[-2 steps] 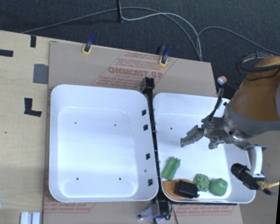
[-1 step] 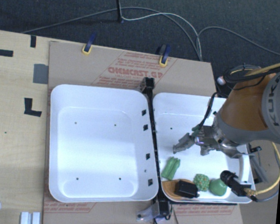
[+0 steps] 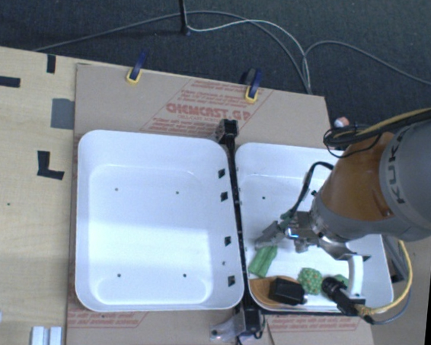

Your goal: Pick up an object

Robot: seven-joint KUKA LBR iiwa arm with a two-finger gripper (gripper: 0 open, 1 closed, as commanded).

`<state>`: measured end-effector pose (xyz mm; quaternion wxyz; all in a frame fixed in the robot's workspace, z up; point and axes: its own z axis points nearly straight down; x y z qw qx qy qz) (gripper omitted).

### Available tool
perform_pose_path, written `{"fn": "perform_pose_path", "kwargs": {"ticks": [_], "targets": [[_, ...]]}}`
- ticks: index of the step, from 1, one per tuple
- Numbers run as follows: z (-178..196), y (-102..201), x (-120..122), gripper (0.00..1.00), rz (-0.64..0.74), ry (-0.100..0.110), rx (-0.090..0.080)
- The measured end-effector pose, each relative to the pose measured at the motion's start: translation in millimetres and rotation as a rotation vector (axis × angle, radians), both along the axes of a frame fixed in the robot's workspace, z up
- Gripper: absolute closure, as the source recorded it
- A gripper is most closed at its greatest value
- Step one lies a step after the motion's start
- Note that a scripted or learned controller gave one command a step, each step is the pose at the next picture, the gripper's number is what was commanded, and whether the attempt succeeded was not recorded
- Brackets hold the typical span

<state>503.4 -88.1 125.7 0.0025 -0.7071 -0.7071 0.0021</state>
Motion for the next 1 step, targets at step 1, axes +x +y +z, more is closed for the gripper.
{"fn": "perform_pose_path", "kwargs": {"ticks": [1], "targets": [[12.8, 0.3, 1.4, 1.0, 0.001, -0.005, 0.0]]}}
